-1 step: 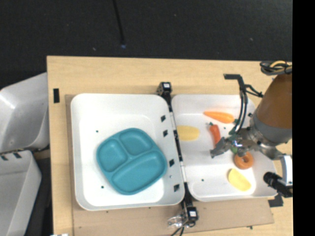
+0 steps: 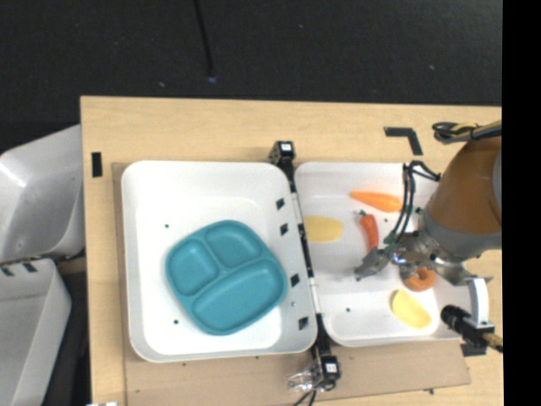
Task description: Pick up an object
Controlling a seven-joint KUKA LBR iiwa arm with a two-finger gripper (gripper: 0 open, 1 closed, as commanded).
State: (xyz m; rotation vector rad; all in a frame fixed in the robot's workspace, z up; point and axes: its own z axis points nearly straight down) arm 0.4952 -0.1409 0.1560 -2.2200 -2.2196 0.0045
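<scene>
In the right bin (image 2: pixel 338 189) lie an orange carrot (image 2: pixel 377 200), a red chilli-like piece (image 2: pixel 368 229), a pale yellow flat piece (image 2: pixel 322 227), a yellow lemon-like piece (image 2: pixel 411 309) and a small orange piece (image 2: pixel 418 279) partly under the wrist. My gripper (image 2: pixel 372 265) hangs low over the middle of this bin, just below the red piece and left of the small orange piece. Its dark fingers (image 2: pixel 367 268) point left and down, and nothing shows between them.
The left bin (image 2: pixel 144 193) holds a blue divided plate (image 2: pixel 225 275). The arm's grey body and orange band (image 2: pixel 469 197) cover the right bin's right side. Cables (image 2: pixel 410 193) hang over the bin's far right corner.
</scene>
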